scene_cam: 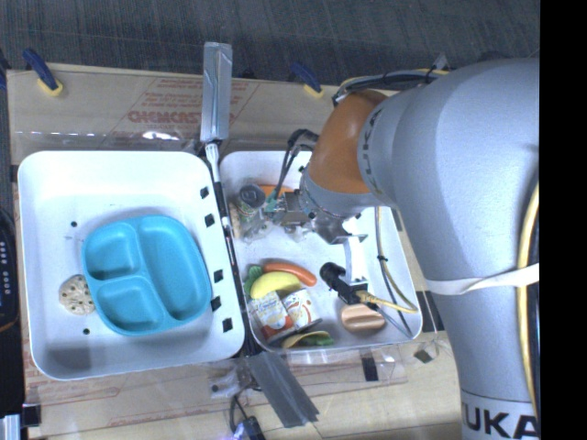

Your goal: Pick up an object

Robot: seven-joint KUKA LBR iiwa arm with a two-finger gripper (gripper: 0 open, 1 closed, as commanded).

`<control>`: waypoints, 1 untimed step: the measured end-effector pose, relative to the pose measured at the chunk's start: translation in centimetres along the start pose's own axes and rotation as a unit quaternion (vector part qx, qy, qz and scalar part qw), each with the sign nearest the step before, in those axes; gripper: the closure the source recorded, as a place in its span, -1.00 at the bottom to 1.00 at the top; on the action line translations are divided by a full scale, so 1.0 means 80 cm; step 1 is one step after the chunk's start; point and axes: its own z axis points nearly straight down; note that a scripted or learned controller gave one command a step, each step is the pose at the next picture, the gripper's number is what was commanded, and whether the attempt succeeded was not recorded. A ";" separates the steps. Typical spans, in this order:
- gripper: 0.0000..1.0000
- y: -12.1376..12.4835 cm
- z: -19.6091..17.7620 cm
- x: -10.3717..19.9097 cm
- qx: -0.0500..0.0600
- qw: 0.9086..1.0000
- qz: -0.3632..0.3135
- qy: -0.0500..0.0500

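Jar (249, 200): right bin (261, 160), upper-left corner, just beside tool (280, 211); tool's grip state cannot be told. Banana (272, 284), wooden block (362, 319): same bin, lower half. Blue plate (147, 273), cookie (77, 293): left bin (110, 177).

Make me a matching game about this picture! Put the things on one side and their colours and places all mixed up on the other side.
Things:
1. divided plate
2. cookie
3. banana
4. band on the arm

Colour and place:
A. yellow, in the right bin
B. orange, up above the right bin
C. blue, in the middle of the left bin
D. pale and speckled, beside the divided plate, near the left bin's left wall

Pairs: 1-C, 2-D, 3-A, 4-B
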 end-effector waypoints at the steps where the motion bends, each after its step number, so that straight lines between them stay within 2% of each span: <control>1: -1.00 -0.089 0.000 -0.086 0.000 1.000 -0.026 -0.001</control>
